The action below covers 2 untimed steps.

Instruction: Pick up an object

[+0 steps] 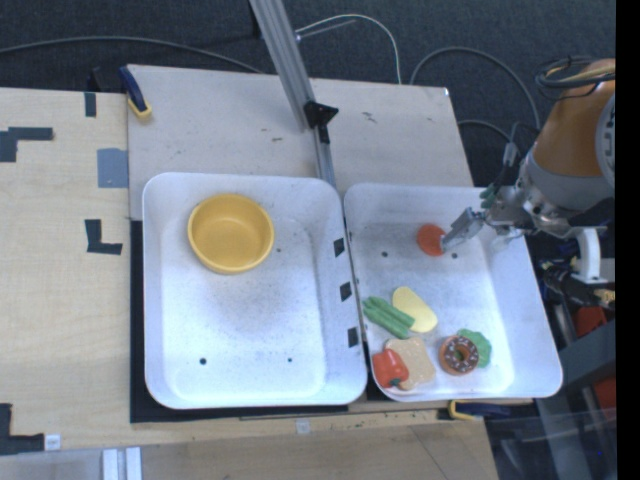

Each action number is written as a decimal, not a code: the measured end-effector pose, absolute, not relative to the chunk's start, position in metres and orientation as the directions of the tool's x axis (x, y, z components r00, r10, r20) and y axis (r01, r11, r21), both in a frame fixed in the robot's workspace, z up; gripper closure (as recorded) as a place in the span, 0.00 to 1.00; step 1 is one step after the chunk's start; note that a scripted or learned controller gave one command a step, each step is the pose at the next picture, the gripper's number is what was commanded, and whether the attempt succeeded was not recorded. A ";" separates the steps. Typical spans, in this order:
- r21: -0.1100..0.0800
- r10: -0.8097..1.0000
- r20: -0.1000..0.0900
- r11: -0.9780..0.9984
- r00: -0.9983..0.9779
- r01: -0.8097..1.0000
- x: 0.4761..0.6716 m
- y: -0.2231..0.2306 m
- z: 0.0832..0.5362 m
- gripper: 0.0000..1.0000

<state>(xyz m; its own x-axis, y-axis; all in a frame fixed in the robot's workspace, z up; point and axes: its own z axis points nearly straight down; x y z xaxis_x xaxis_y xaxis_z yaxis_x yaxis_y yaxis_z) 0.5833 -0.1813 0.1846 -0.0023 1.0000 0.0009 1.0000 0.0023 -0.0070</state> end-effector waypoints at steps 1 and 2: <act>-0.008 1.000 0.001 0.001 -0.001 1.000 0.577 -0.178 0.121 0.00; 0.000 1.000 -0.002 0.002 -0.002 1.000 0.577 -0.178 0.088 0.00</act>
